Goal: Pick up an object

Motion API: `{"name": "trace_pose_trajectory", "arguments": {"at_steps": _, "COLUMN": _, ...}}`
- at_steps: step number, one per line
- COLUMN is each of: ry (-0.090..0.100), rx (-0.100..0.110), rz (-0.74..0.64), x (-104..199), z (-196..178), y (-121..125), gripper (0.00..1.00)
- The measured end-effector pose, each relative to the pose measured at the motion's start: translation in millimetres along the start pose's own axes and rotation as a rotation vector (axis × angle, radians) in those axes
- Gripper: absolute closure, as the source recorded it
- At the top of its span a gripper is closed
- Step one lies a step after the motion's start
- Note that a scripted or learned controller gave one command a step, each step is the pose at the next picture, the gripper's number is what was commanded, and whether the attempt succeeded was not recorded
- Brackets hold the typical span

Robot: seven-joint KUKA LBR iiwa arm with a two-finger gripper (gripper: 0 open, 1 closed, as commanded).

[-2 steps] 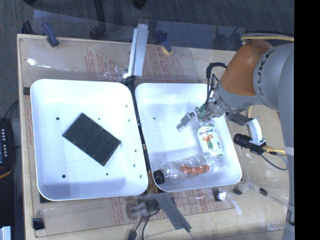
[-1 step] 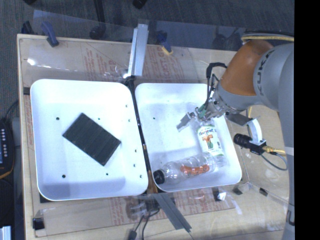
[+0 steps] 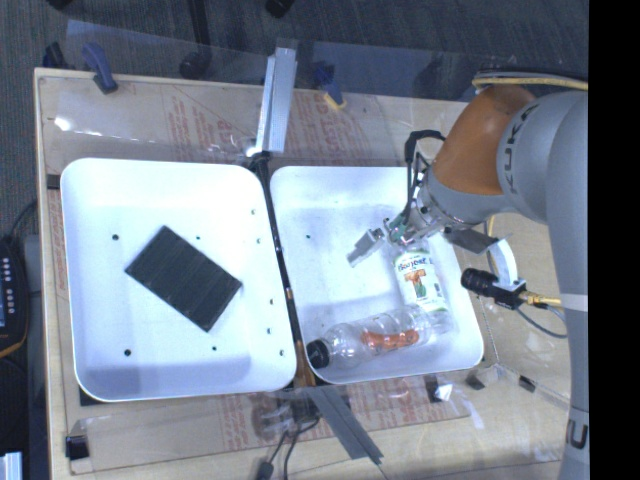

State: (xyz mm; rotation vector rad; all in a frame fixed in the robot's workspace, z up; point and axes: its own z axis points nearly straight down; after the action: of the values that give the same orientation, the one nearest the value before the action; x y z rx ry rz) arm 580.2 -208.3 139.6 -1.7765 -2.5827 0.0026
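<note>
Hovering just above the white bottle (image 3: 420, 280), the claw (image 3: 385, 236) sits positioned for a grasp; its spread cannot be told.

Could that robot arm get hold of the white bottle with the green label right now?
Probably yes. The gripper hangs over the right bin, just by the white bottle; nothing lies over the bottle. The clear bottle lies close below it, which might crowd the grab.
</note>
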Motion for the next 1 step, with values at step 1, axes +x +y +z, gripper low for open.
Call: {"name": "trace_pose_trajectory", "arguments": {"at_steps": 1, "ry": -0.004, "rx": -0.004, "rz": -0.084, "x": 5.4, "z": -38.8, "y": -16.9, "gripper": 0.00}}
